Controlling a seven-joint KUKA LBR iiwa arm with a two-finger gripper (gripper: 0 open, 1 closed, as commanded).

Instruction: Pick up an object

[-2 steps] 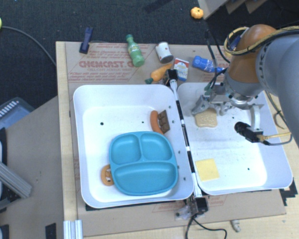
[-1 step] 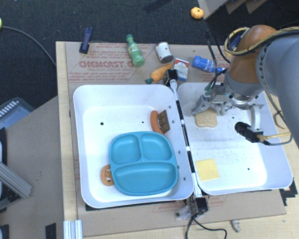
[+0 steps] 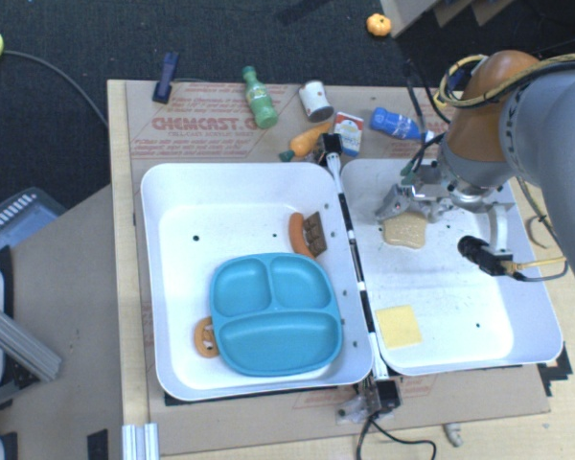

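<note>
Beige bread slice (image 3: 405,232) lies in the right bin (image 3: 517,343); jaws (image 3: 414,204) are poised directly above it for pickup; their state cannot be determined.

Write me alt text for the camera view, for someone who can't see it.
A grey robot arm reaches in from the right, its gripper low over a tan bread slice in the right bin, which also holds a yellow cheese square. The left bin holds a blue divided plate; small toy groceries lie on the bench behind.
</note>
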